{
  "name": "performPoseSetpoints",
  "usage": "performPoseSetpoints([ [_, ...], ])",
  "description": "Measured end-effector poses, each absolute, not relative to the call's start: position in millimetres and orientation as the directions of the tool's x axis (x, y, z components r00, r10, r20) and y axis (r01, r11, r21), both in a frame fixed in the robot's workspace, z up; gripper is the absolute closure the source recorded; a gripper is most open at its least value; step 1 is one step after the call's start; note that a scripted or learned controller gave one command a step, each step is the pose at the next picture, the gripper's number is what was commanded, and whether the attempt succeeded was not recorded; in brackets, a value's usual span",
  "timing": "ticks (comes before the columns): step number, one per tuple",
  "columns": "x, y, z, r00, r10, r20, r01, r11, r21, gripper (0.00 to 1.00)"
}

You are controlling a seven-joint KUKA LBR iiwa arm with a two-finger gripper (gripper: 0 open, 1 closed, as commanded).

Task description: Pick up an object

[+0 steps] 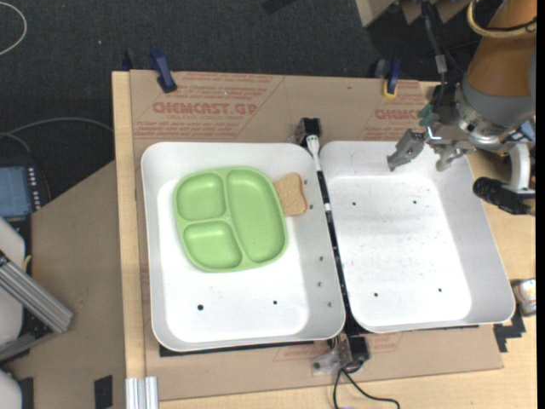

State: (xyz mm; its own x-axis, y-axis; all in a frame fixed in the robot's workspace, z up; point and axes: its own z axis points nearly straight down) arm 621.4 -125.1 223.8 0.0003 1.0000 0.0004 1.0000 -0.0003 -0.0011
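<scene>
From the upper right, the grey arm with its orange band leans in over the far edge of the right bin (477,254). Its gripper (423,153) hangs with fingers spread apart, nothing between them. In the left bin (162,296) lies a green divided plate (230,220), a tan cracker (292,194) touching its right rim.

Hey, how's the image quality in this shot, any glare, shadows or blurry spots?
In the camera view, lighting is even and soft: the green plate carries mild sheen on its ridges, the left bin and right bin show little glare, shadows are faint, and the claw looks slightly soft against the right bin's rim.
</scene>
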Motion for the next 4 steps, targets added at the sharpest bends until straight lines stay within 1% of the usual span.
performPoseSetpoints([
  [1, 597.2, -97.6, 371.3, -0.004, 1.0, -0.002, 1.0, 0.004, 0.019, 0.0],
  [2, 548.9, -90.2, 547.0, -0.002, 1.0, -0.003, 1.0, 0.002, 0.023, 0.0],
  [3, 480.3, -35.4, 536.5, -0.006, 1.0, 0.002, 1.0, 0.006, -0.001, 0.0],
  [4, 478.7, 72.1, 535.1, -0.013, 1.0, 0.002, 1.0, 0.013, -0.002, 0.0],
])
